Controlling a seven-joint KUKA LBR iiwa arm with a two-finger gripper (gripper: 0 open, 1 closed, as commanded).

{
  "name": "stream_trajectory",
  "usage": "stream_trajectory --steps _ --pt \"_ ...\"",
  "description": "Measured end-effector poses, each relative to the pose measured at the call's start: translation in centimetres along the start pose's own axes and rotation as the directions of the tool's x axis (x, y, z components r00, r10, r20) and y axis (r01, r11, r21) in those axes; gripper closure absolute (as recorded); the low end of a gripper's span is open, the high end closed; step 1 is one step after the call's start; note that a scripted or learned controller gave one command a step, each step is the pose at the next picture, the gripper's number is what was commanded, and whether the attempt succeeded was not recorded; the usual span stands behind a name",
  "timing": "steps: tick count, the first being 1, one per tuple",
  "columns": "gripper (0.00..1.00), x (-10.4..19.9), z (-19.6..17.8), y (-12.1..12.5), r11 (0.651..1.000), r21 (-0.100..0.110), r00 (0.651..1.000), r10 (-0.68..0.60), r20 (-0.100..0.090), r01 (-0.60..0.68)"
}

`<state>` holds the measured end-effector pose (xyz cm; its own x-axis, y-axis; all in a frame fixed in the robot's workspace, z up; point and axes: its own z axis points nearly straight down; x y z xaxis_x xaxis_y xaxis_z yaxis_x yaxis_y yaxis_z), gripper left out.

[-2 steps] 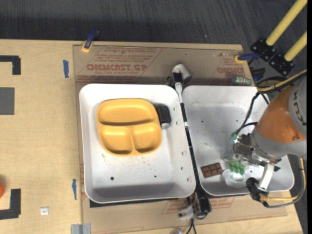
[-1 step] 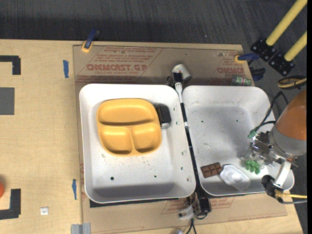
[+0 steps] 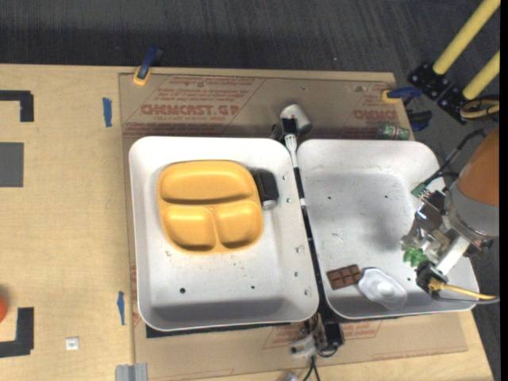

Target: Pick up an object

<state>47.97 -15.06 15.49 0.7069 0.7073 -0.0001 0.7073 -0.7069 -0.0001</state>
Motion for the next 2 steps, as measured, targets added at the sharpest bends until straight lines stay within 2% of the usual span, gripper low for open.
stream_trajectory --steps 1,2 --pt "1.00 1.68 -0.84 -1.30 0.962 0.001 0.962 0.272 0.000 -0.272" --pt "0.00 1.68 -0.84 -1.31 0.962 0.002 0.962 0.272 0.001 -0.272"
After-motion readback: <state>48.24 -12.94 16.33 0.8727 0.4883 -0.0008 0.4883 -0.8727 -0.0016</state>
